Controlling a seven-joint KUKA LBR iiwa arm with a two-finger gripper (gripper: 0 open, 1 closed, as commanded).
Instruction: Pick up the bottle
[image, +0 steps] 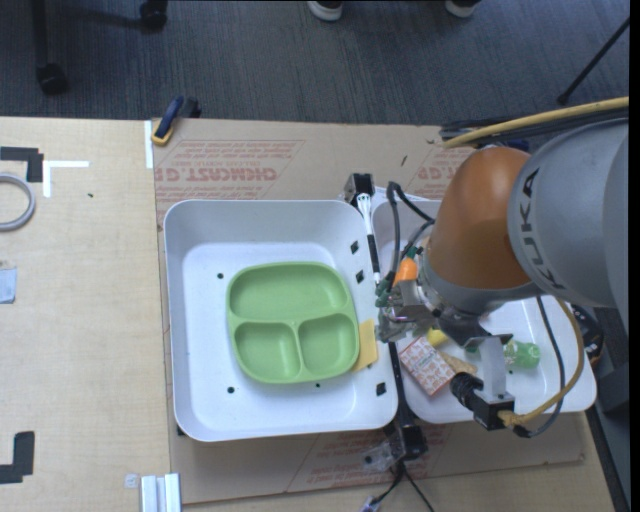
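Hanging low over the right bin (560, 395), the tool (403, 318) sits at that bin's left edge, close to the wall shared with the left bin (190, 300). Wrist and cabling cover most of it, so I cannot tell whether it is open, closed or gripping anything. Nothing is visibly in it.

Just below the tool lies a red-and-white packet (426, 366). Just above it is a small orange item (405, 269). The arm (520, 220) covers much of the right bin.

Bottle (520, 353): my best read is the small pale-green object in the right bin, partly behind the arm's hose and bracket. It lies to the tool's right in view and a little lower, near but apart, not touching it. It looks to be lying down, long axis roughly left-right in view, but too much is hidden to be sure.

Judgement: no grasp yet. The next move calls for shifting the tool right, toward the bottle, then lining up across that axis before descending. Risks: catching the packet instead, or nudging the bottle against the bin wall.

Further out, the left bin holds 1 green plate (293, 322) with 3 compartments and a yellow piece (367, 344) at its right edge. Both bins sit on cardboard (230, 165) on the desk (70, 330).
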